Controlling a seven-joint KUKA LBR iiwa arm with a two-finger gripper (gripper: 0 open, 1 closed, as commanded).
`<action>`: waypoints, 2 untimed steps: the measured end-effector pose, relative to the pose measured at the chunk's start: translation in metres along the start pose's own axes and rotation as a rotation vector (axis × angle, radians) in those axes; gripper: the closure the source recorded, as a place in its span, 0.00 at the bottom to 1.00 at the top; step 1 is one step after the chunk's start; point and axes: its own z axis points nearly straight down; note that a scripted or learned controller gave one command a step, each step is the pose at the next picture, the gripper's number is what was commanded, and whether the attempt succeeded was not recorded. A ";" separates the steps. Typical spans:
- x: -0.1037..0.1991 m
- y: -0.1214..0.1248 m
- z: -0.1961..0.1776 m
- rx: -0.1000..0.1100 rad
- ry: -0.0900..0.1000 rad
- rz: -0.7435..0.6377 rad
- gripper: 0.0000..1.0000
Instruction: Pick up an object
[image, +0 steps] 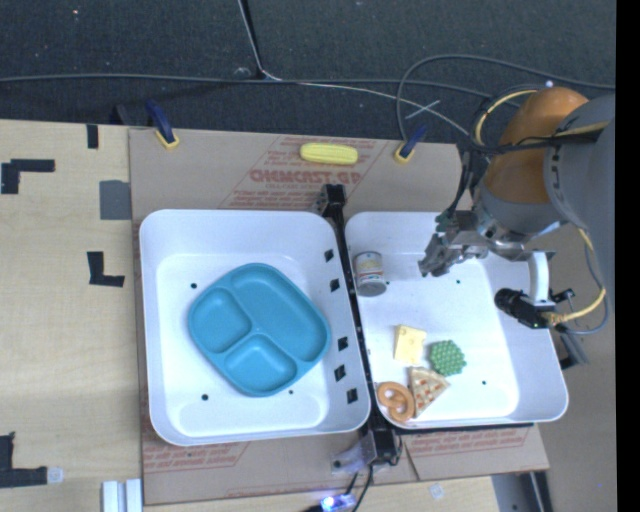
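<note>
While the gripper (437, 262) hangs over the right bin (500, 345), I can't tell if its jaws are apart or together. Right of it sits nothing; the small can (369, 272) stands just left of the gripper, w/ cheese (409, 343), green ball (446, 357) & pretzel (395, 400) lower down.

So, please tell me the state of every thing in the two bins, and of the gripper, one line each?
Blue plate: flat, left bin, nothing on it.
Can: right bin, at the divider.
Cheese: lying flat.
Broccoli: loose, beside cheese.
Pizza slice: flat, touching the pretzel.
Pretzel: flat.
Gripper: above right bin, holding nothing.
</note>
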 end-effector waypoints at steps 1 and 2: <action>0.003 0.007 -0.045 0.001 0.000 0.000 1.00; -0.004 0.009 -0.106 -0.001 -0.001 0.000 1.00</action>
